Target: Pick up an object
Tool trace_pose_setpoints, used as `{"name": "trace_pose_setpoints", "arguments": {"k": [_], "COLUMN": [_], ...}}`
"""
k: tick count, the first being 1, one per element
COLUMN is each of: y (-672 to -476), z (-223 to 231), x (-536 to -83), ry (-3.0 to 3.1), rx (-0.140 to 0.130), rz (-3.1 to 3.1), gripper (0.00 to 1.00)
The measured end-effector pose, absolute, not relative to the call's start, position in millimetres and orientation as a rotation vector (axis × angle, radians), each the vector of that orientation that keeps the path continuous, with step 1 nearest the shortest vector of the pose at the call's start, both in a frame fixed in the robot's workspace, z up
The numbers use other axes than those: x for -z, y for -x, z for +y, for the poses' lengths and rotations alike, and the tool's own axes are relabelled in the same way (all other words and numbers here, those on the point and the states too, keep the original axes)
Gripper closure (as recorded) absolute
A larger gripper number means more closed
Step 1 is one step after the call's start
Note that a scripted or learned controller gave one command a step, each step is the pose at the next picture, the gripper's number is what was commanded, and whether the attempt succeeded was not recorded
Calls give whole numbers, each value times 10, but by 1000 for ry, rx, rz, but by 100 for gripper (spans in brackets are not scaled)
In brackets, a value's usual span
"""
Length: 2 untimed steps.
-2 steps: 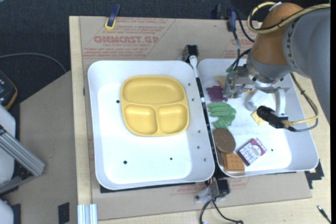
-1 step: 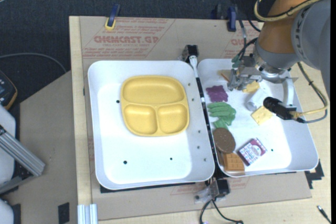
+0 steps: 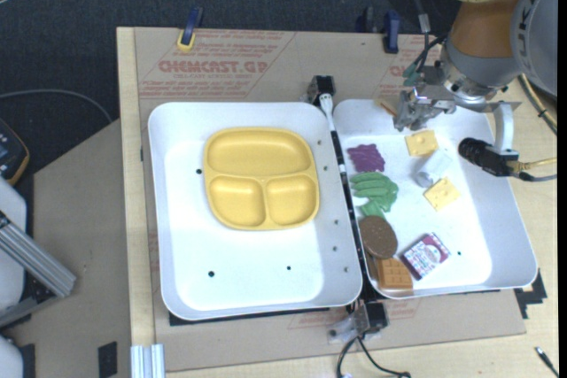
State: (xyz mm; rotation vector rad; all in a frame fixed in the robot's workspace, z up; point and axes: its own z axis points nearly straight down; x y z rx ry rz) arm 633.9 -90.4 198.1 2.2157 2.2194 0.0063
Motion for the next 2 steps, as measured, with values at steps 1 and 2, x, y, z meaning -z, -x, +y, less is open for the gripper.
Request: {"name": "trace_pose_setpoints", "arguments": {"k": [1,2], "y": [-6351,-6360], "z": [-902,-437], "x": [-2272,-2284], "ry": [-2217,-2216], "rx": [-6,-3], "rz": [2219,2228], "gripper": [100,100]}}
